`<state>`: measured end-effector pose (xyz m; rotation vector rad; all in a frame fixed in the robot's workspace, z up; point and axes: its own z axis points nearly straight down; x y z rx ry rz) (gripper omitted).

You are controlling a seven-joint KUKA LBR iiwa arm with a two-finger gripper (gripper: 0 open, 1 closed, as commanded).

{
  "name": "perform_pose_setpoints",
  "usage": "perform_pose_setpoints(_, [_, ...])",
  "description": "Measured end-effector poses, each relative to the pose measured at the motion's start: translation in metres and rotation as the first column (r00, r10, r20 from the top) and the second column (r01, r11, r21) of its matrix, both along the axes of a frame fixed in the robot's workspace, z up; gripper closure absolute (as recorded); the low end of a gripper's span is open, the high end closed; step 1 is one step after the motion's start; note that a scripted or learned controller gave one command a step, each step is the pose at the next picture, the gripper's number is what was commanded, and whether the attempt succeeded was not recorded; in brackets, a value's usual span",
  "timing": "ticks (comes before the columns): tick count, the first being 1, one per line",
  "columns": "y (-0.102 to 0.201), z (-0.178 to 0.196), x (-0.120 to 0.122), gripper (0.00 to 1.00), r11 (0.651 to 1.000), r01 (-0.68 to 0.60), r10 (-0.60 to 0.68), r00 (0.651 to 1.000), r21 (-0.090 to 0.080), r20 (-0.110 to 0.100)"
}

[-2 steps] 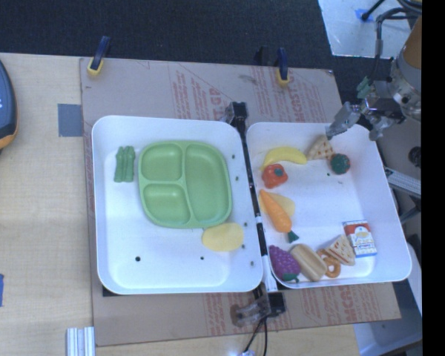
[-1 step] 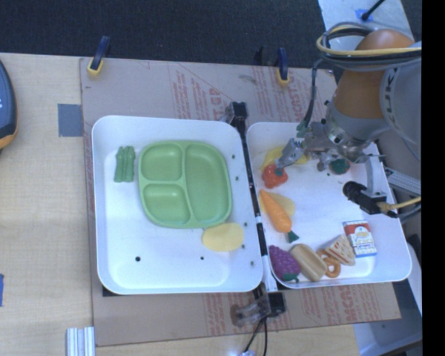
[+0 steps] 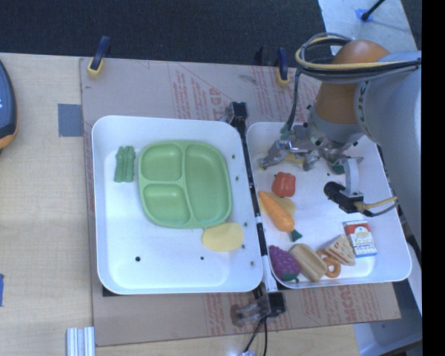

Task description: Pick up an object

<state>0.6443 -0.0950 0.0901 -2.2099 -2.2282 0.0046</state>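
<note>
Your arm (image 3: 371,102) reaches in from the right and hangs over the far end of the right bin (image 3: 389,273), with the claw (image 3: 302,154) low above the bin floor near its upper left corner. From this slanted view you cannot tell whether the claw is apart or together, and nothing can be seen caught in it, so treat the pick as not yet made. The nearest candidate is the red pepper (image 3: 284,184), which lies just below the claw and apart from it; right under that sits the carrot (image 3: 277,210), lying slantwise along the bin's left wall. Further toward the near end you have the grapes (image 3: 283,260), a bread roll (image 3: 308,262), a pretzel (image 3: 332,264) and a small carton (image 3: 360,238), all well clear of the claw. The left bin (image 3: 111,265) holds a green tray (image 3: 185,182), a green stalk (image 3: 124,163) beside it and a yellow piece (image 3: 222,236) just off the tray's corner. By the look of it, you are at the approach stage: descent, closing and lifting all remain, and the pepper seems the likeliest target given where the claw sits.
</note>
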Motion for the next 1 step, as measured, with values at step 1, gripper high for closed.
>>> perform_pose_setpoints(1, [-0.0026, 0.0013, -0.0472, 0.0, 1.0, 0.004, -0.004, 1.0, -0.001, -0.005])
